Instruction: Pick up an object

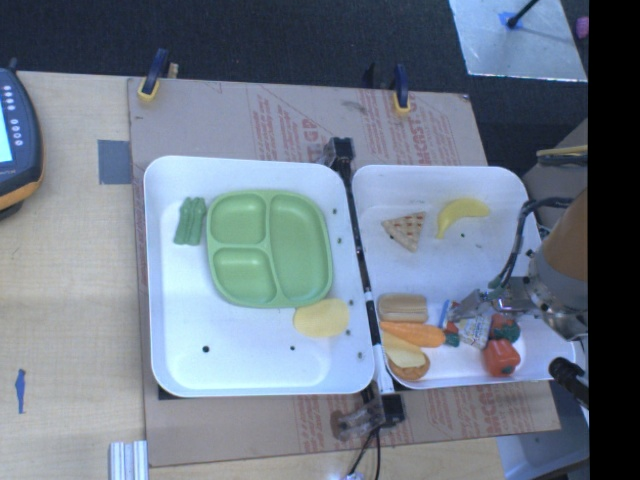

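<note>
Hovering: claw [482, 320] low in right bin [440, 183], finger state indiscernible. Carrot [412, 334] just left, long axis left-right; red pepper [502, 356] nearer, just below.

Toys are crowding the right bin's [440, 180] front edge: carrot [412, 334], bread slice [403, 307] and red tomato [502, 357]. Open white floor is lying between them and the banana [460, 213] and sandwich wedge [405, 230] behind.
</note>
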